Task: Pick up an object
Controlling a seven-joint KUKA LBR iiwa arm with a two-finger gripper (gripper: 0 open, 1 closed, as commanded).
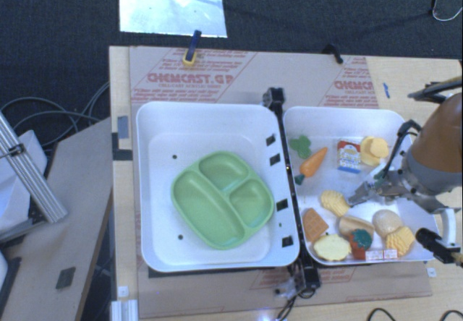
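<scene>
The protective sheet (249, 74) covering the worktop carries red print repeated at several angles. Up and to the left of the hand (372, 193), beyond the far rim of the left bin, one run reads "CHEMCAST GP". The other runs, nearer the hand, are too faint to read.

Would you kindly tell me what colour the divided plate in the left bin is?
Light green: the divided plate, seen in the camera view.
</scene>
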